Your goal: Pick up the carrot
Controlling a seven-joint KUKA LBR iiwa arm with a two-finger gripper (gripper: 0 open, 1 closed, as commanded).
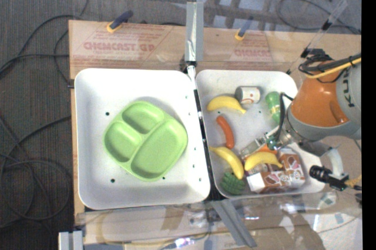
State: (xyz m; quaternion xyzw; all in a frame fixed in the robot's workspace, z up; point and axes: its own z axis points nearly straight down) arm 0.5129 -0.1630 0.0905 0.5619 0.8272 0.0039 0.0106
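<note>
A: Two white bins sit side by side on the table. The left bin (88, 125) holds a green divided plate (147, 140), lying flat near its middle.

B: And the right bin (247, 75)?

A: Crowded. The carrot (225, 131) lies near its left-centre, orange-red, running top to bottom, apart from its neighbours. One banana (225, 104) lies just above it, a second banana (230, 160) just below.

B: Other items?

A: A small can (248, 94) on its side near the far wall, a green bottle (274, 105) beside it, a third banana (262, 159), a printed packet (282, 175) and a dark green leafy piece (234, 185) at the near wall.

B: Gripper?

A: The gripper (269, 142) is low in the right bin, right of the carrot, near the third banana. Open or closed: cannot tell.
</note>
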